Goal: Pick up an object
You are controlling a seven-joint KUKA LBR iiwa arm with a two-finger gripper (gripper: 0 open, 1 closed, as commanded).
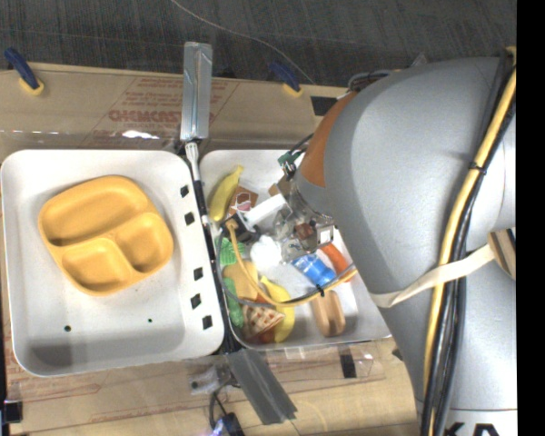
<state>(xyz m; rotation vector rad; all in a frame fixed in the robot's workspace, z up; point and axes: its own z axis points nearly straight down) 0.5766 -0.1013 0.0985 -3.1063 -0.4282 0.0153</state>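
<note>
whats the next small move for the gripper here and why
Probably a short straight descent, then close. The gripper sits low over the cluttered right bin, above a blue-and-white item, but nothing shows between its fingers. The banana and hot dog lie off to the sides, so going straight down looks like the shortest try.

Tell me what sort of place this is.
Probably a robotics lab's grasping test bench: a big grey robot arm reaches into a shallow white bin of toy food, beside another white bin holding a yellow divided plastic tray.
</note>
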